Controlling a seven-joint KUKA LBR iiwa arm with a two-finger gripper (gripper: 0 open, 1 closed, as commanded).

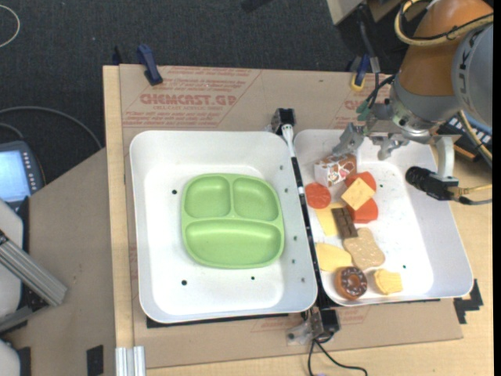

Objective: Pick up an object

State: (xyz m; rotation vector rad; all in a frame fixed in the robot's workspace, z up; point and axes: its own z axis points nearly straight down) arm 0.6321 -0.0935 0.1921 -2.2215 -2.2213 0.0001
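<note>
My gripper (367,144) hangs over the back of the right bin (438,241), its fingers (345,142) spread open with nothing between them. Just below its left finger lies a wrapped candy (337,169). Toy food is clustered along the bin's left side: a red tomato slice (318,195), an orange cheese wedge (359,192), a brown chocolate bar (344,222), a tan cracker (365,250), a chocolate donut (351,282) and a small yellow piece (387,280).
The left bin (153,210) holds a green divided plate (232,219). A black divider rail (296,178) runs between the bins. The arm's grey and orange body (438,45) looms over the back right corner, with a black cable fitting (427,181) at the bin's right.
</note>
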